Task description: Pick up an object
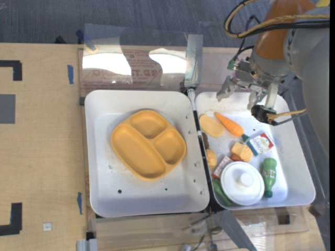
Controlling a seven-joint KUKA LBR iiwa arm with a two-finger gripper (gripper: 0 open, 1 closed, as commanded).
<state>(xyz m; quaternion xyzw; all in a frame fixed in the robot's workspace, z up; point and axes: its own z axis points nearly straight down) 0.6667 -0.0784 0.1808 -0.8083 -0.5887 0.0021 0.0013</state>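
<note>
My gripper hangs over the far end of the right bin, open, with nothing between its fingers. Just in front of it lie an orange carrot and a pale yellow oval piece. Nearer the camera are a red, white and blue packet, a yellow block, a green bottle and a round white lidded bowl. A corn-like piece and a green item lie by the bin's left wall.
The left bin holds a yellow divided plate. A metal divider stands behind the gap between the bins. Cables loop above the wrist. Brown bench surface stretches to the left.
</note>
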